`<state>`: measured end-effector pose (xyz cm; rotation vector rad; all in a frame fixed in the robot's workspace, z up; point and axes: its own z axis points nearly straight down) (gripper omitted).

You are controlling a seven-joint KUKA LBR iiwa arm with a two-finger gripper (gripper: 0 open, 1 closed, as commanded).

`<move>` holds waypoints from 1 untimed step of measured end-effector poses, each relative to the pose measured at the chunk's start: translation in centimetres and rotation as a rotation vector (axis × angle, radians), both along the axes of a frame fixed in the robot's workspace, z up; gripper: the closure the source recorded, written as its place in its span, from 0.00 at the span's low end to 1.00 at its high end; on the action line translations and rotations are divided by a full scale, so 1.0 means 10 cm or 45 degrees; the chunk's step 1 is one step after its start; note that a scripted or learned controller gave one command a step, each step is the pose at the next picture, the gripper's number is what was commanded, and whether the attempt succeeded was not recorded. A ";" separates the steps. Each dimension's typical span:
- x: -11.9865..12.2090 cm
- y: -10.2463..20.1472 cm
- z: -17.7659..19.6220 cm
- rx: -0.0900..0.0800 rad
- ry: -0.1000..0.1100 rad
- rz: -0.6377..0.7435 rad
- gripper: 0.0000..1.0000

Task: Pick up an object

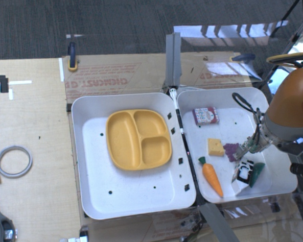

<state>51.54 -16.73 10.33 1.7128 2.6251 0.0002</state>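
Camera view from above lets us look down on the right bin (226, 95), where the loose objects lie. We count a carrot (212, 179) with a green top toward seven o'clock of the bin floor, a yellow cheese-like block (215, 146) near the middle, a small purple piece (231, 151) just beside that block at its three o'clock, a pink and white printed packet (206, 115) toward eleven o'clock, and a black, white and green item (248, 172) toward five o'clock.

Our gripper (244, 150) comes in from three o'clock, low over the bin floor, with its tip just beside the purple piece and above the black, white and green item. We cannot tell how its jaws stand, since the tip is small and blurred against the things under it, and we see no object clearly lifted. Behind it rises the arm, whose orange band (291, 101) sits at three o'clock of the bin.

At nine o'clock of the right bin we see the left bin (95, 198), touching it along a shared edge and holding a yellow divided plate (139, 139) near its centre.

Farther out at nine o'clock, on the wooden bench (38, 201), lies a grey ring (12, 161). At twelve o'clock of the left bin, a small blue and yellow tool (73, 56) rests on brown cardboard (113, 77).
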 end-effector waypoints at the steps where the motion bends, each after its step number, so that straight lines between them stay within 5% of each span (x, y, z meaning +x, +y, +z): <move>1: 0.00 0.00 0.00 0.000 0.000 0.000 0.00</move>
